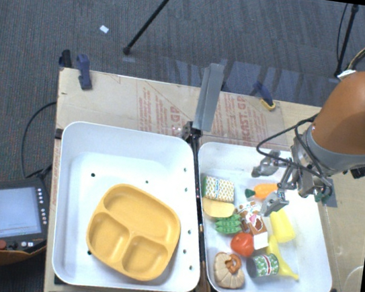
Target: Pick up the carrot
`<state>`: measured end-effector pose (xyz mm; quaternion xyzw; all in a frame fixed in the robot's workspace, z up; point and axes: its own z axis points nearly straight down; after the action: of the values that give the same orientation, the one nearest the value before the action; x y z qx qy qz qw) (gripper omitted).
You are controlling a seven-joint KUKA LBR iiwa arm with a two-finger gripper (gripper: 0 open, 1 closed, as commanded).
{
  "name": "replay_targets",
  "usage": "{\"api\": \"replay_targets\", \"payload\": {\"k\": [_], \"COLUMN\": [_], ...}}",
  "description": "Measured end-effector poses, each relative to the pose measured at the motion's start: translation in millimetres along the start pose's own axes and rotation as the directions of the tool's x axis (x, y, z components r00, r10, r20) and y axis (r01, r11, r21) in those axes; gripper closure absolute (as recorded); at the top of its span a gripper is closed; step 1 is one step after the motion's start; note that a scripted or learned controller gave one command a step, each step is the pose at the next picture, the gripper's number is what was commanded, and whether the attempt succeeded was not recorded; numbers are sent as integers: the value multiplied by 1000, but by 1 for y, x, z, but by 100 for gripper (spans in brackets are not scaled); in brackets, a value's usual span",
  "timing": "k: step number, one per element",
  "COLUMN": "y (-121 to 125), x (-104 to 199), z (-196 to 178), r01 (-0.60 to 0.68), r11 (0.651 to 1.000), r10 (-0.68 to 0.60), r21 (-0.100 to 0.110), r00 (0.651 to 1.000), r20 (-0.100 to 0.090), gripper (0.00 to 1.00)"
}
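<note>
The carrot (pixel 266 188) is a small orange piece with a green top. It lies in the upper middle of the right bin (pixel 321 241), beside a pile of toy food. My gripper (pixel 267 188) hangs over it from the right and is open, with one finger (pixel 261 169) on the carrot's far side and the other finger (pixel 273 204) on its near side. The carrot rests on the bin floor between them. The arm's orange band (pixel 352 109) is above the bin's right rim.
Close around the carrot lie a striped cracker (pixel 218 189), a small carton (pixel 256 221), a yellow block (pixel 282 226), a red tomato (pixel 242 243), a can (pixel 263 264) and a pretzel (pixel 229 268). The left bin (pixel 78 160) holds a yellow divided plate (pixel 134 231).
</note>
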<state>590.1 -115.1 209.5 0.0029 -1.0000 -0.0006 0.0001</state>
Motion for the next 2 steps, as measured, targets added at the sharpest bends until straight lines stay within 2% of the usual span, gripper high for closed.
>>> {"api": "replay_targets", "payload": {"k": [1,2], "y": [-76,-75], "x": [-10,-43], "z": [71,126], "r01": [-126,-150], "r11": [992,989], "r10": [126,150], "r21": [-1,-2], "r00": [992,989], "r20": [-7,-4], "gripper": [0,0]}}
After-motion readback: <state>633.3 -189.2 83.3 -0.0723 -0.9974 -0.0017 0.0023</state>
